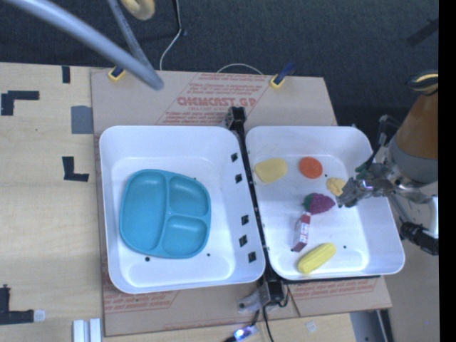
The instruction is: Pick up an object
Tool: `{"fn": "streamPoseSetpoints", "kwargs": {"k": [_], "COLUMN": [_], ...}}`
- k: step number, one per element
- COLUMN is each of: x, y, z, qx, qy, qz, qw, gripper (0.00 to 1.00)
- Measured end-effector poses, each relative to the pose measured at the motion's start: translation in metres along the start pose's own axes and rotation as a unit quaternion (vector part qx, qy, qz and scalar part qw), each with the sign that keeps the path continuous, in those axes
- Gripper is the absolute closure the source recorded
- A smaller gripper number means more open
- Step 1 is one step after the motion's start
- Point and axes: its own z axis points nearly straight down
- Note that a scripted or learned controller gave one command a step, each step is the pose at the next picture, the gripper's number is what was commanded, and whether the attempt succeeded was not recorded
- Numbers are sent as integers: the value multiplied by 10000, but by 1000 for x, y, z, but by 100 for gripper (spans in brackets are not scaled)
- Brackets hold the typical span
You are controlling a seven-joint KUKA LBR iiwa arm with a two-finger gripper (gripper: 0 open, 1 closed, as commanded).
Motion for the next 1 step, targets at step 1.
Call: {"fn": "streamPoseSetpoints", "kwargs": {"k": [1], "x": [2], "y": [-8], "z": [-45], "qx": [-3], "qy": [-3], "qz": [1], "qw": [10000], "gripper": [100]}}
